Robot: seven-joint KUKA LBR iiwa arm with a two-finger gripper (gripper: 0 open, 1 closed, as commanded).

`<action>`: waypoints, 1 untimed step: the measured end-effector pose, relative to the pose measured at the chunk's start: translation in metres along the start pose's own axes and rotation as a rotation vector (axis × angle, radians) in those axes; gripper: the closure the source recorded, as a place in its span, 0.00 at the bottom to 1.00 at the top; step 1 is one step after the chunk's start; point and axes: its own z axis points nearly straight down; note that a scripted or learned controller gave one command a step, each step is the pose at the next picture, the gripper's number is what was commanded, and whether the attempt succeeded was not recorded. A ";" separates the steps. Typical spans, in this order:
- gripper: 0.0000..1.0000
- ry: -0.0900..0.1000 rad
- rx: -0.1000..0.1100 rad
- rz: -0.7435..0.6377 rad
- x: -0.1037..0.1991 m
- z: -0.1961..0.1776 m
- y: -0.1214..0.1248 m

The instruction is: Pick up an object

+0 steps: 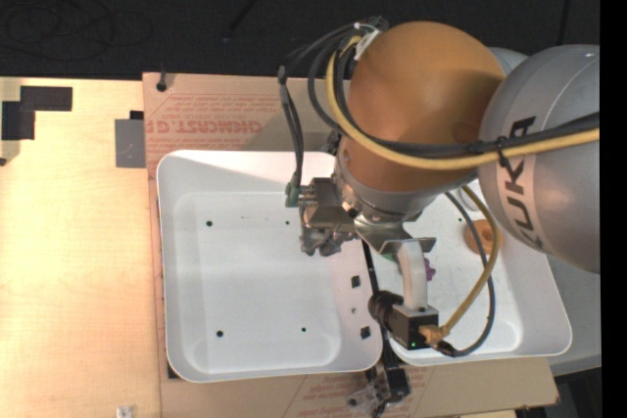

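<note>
Lighting: bright and warm, falling from above; the pale wooden worktop (69, 240) is nearly washed out at left. Left bin (196, 348): evenly lit, soft grey shade along its inner walls, no hard glare. Arm (549, 162): broad dull sheen on the orange dome and grey shell; casts shade over the right bin (534, 328). Background above the worktop: almost black, cables barely legible. Focus: moderate, grainy; printed cardboard lettering slightly soft.

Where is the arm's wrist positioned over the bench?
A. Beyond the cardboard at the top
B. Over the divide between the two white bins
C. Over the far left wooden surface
B: the arm hangs above where the left bin meets the right bin.
</note>
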 end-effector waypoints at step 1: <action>1.00 0.002 -0.004 -0.003 -0.021 -0.021 0.001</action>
